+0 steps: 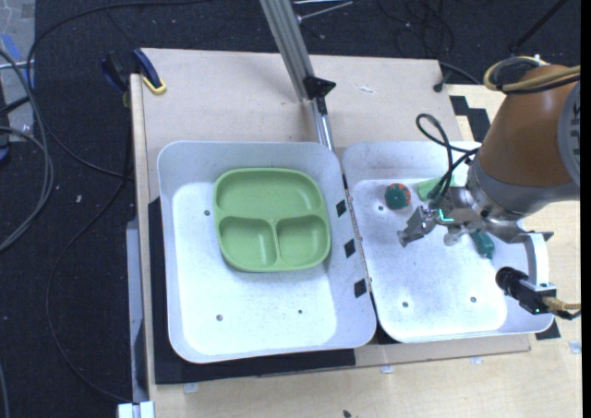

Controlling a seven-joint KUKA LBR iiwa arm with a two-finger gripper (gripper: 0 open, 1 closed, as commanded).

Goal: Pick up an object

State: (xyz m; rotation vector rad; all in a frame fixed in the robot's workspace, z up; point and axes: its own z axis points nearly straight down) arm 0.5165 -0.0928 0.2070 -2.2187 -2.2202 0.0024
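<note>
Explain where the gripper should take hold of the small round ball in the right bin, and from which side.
Grip the ball across its middle, coming straight down from above. It looks round, so any width probably suits, and it lies free on the right bin floor, left of the gripper.

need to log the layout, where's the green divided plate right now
The green three-compartment plastic plate lies flat in the left white bin, toward its upper middle, well away from the gripper over the right white bin.

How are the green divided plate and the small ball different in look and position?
The green divided plastic plate is large, flat and one colour, in the left white bin. The small green-and-orange ball is round, two-coloured, in the right white bin. Both show green.
</note>
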